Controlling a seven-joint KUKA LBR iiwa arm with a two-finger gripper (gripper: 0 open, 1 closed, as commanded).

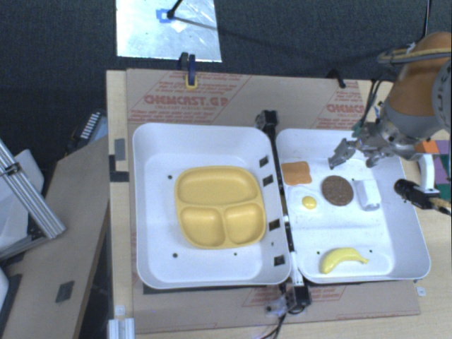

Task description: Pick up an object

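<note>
1. The gripper [357, 154] hangs over the right bin [406, 260], fingers spread apart, holding nothing.
2. Just below it lies the brown round patty [337, 190].
3. Left of the patty sit an orange slab [296, 173] and a small yellow piece [309, 203].
4. A banana [342, 260] lies nearer the bin's front.

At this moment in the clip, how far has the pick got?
Nothing looks picked yet. The toast slice, brown patty, small yellow piece, white block and banana all lie in the right bin. In hand: the gripper sits above that bin's far side, fingers spread with nothing between them. Left: descend, close on one item, lift.
</note>
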